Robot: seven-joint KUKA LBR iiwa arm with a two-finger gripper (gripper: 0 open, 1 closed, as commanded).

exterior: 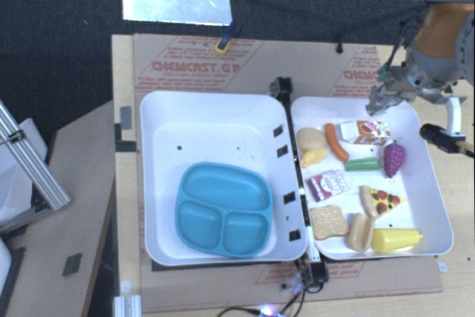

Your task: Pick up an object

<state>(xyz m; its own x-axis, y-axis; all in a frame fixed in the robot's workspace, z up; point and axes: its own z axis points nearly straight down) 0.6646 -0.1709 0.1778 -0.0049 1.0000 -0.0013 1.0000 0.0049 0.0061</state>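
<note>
The right bin (430, 182) holds several toy foods. Among them are a white and orange carton (364, 131), an orange sausage (338, 142), a green vegetable (362, 164) and purple grapes (394, 158). A pink packet (328, 184), a pizza slice (381, 200), a square cracker (328, 220) and a yellow piece (395, 239) lie nearer the front. My gripper (378, 105) hangs over the bin's far edge, just above and behind the carton. Nothing shows in its grasp.
The left bin (171, 122) holds a blue divided plate (224, 208). A black hinge strip (291, 159) runs between the two bins. A tan roll (312, 137) and a yellow chunk (314, 157) sit by that strip. The arm's orange band (445, 22) is at the upper right.
</note>
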